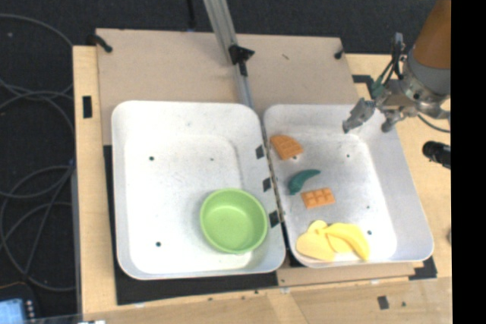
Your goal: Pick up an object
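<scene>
My gripper [373, 120] hangs over the far right corner of the right bin [395, 186], its two fingers spread open with nothing between them. In that bin lie an orange bread-like piece [286, 147], a dark green curved piece [302, 179], a small orange waffle-like block [317, 198] and a yellow banana bunch [333, 241]. All of these sit to the left of and nearer than the gripper. A light green bowl [234, 219] rests in the near right part of the left bin [159, 163].
A slanted metal pole [220, 19] rises from the back of the bench to the seam between the bins. Cables lie on the dark floor at left. The tan bench top [175, 64] extends behind the bins.
</scene>
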`<state>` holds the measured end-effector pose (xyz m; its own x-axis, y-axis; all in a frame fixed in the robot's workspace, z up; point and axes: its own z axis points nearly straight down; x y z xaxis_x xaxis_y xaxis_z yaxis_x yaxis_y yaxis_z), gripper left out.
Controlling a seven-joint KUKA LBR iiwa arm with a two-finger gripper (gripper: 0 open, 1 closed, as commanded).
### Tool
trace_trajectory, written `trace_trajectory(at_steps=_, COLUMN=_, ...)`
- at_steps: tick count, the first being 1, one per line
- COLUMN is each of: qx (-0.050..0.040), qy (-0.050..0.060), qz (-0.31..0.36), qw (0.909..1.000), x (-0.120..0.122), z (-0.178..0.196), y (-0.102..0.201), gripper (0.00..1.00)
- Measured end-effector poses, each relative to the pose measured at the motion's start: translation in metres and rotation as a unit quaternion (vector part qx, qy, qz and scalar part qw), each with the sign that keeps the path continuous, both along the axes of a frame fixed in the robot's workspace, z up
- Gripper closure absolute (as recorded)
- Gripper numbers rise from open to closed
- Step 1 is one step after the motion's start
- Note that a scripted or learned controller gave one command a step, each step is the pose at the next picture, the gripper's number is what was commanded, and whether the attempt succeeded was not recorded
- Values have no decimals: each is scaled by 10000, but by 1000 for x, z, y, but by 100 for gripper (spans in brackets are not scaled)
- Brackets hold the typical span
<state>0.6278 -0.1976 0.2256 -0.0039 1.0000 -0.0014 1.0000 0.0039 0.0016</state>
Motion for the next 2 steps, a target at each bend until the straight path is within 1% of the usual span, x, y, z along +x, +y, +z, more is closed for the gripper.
trace_trajectory(at_steps=1, qx=-5, qy=2, qz=2, qw=10000, x=0, z=0, y=0, gripper=0)
trace_trajectory(at_steps=2, qx=-2, qy=31, qz=-19, qw=10000, x=0, z=-63, y=-4, gripper=0)
